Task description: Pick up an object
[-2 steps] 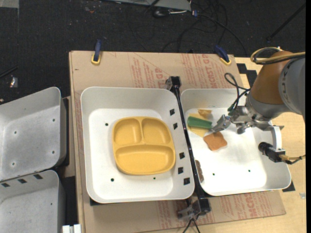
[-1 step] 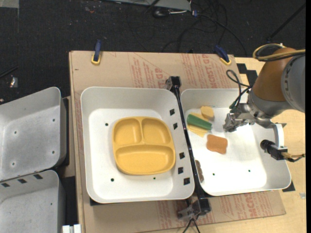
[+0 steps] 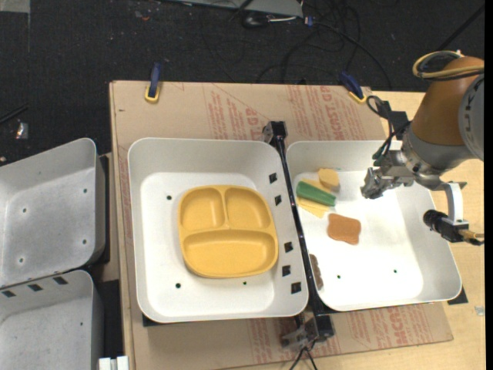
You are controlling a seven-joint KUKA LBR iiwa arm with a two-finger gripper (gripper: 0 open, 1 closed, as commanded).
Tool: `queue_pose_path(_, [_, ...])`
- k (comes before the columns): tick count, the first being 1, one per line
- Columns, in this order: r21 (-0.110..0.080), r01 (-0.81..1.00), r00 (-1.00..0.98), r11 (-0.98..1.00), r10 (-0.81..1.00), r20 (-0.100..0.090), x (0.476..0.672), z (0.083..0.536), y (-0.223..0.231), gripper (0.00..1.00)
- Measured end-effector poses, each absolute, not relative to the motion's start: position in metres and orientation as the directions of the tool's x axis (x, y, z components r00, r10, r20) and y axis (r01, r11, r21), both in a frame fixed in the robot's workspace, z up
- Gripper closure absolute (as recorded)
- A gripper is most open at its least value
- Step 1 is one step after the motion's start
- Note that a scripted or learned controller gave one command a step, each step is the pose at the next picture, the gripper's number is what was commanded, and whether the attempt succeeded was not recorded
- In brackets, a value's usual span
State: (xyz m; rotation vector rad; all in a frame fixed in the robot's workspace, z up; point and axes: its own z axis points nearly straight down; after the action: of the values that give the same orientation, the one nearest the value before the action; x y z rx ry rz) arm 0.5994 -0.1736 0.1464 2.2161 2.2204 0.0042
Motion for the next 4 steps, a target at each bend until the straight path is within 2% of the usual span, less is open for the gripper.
queue_pose_path(2, [0.006,1.000,-0.003,0.003,1.000,-0.002,0.601,0.237,-0.165,1.00])
queue_pose_path(3, [0.003,1.000,-0.007,0.007,1.000,0.001,0.607,0.246,-0.113,1.00])
queue_pose_path(4, [0.003,1.000,-0.008,0.008,1.000,0.000,0.625,0.243,-0.056,1.00])
